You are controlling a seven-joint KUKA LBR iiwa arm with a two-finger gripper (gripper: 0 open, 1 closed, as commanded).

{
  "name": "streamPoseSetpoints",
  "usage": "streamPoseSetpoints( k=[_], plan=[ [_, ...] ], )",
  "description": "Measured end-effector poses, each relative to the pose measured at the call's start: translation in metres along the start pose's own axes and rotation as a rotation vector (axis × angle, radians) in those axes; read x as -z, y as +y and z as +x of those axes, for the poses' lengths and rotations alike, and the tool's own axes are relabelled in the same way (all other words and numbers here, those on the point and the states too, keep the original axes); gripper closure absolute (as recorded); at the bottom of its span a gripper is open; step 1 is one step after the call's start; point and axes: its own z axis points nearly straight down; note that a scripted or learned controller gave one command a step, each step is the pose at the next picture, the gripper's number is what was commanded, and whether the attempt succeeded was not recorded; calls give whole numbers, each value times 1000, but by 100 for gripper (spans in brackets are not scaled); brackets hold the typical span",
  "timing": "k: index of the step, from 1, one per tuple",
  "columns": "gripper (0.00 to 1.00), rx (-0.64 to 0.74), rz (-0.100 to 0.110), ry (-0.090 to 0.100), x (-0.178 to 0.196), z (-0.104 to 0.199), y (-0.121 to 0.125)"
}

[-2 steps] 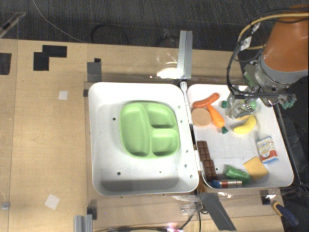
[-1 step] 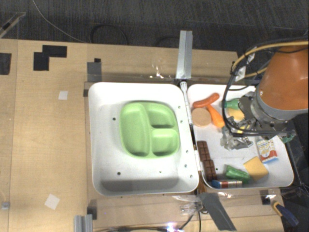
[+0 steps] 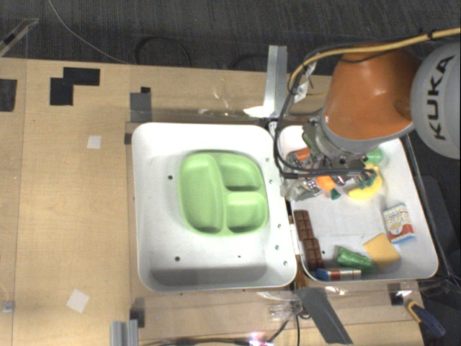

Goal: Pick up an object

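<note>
Right white bin (image 3: 421,215) with small, bright, jumbled objects (image 3: 360,186).

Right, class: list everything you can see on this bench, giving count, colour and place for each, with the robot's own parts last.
Divided plate: one, light green, middle of left bin.
Left bin: one, white, bench centre.
Right bin: one, white, beside it.
Chocolate bar: one, brown, right bin's left wall.
Carton: one, white with red and blue, right bin's right side.
Wedge: one, yellow-tan, right bin's lower right.
Green object: one, near the wedge.
Marker: one, right bin's bottom edge.
Arm: one, grey with orange band, over right bin's top.
</note>
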Motion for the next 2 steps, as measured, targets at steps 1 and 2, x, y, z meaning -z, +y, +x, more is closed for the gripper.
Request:
streamPoseSetpoints(
  k=[1,2],
  plan=[
    [100,50,8,-6,28,-41,-63],
    [100,-87,5,-7,46,-97,-57]
  ],
)
